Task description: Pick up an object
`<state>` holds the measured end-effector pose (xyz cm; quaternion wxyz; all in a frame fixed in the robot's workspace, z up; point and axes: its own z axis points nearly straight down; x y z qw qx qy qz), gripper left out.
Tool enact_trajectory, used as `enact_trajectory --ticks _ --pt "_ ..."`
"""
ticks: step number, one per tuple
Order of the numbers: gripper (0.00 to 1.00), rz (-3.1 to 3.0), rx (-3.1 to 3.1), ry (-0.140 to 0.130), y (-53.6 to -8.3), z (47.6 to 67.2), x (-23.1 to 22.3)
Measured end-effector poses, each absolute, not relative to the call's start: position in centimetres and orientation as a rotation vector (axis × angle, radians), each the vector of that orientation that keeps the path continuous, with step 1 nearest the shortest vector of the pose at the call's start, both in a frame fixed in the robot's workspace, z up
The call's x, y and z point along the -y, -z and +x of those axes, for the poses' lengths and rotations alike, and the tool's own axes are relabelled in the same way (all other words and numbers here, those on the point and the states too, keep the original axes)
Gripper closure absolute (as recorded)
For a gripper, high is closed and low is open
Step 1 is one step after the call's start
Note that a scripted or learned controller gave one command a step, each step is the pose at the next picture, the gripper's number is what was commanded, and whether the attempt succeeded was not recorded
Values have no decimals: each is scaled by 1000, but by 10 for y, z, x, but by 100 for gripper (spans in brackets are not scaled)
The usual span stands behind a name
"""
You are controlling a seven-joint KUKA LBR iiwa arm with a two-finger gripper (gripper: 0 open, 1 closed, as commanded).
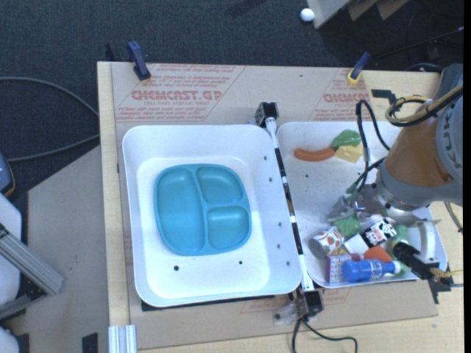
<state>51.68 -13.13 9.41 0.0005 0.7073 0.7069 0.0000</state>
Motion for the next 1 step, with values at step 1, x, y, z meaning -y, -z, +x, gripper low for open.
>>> enact_trajectory --ticks 1 --pt "100 2220 -2223 -1 -185 533 62"
